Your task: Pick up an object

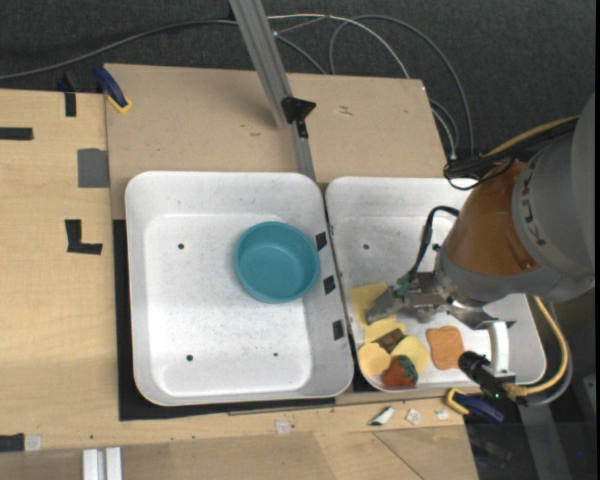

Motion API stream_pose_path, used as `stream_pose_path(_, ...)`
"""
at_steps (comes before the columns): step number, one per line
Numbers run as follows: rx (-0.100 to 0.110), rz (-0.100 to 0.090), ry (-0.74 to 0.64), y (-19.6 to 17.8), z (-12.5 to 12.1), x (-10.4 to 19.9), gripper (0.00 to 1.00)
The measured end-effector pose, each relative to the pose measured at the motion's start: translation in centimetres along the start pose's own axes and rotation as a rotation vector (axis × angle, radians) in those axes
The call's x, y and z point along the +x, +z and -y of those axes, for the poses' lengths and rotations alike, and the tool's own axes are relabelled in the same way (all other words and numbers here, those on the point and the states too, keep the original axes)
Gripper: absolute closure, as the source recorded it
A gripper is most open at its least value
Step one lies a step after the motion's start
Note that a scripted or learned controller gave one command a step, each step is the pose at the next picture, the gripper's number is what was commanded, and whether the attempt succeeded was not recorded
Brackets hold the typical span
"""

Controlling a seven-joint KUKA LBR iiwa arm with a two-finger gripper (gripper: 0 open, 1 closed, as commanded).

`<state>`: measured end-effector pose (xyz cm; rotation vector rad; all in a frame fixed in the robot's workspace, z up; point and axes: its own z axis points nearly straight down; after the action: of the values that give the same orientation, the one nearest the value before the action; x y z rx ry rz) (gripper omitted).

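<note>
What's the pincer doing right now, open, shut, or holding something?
Pincer: cannot be told. It sits low in the right bin, at the yellow pieces; nothing is visibly held.

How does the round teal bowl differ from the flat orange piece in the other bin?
The round teal bowl is deep and hollow, while the flat orange piece is thin and roughly square. The bowl is clearly larger than the orange piece. The bowl sits alone in the left white bin, while the orange piece lies in the right white bin near several yellow pieces and the gripper. Both rest on the floor of a bin.
</note>
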<state>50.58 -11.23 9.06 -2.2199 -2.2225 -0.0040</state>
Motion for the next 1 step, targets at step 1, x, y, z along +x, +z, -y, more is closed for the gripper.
stream_pose_path(1, 0.002, -0.001, -0.001, -0.96, 0.03, 0.08, 1.0)
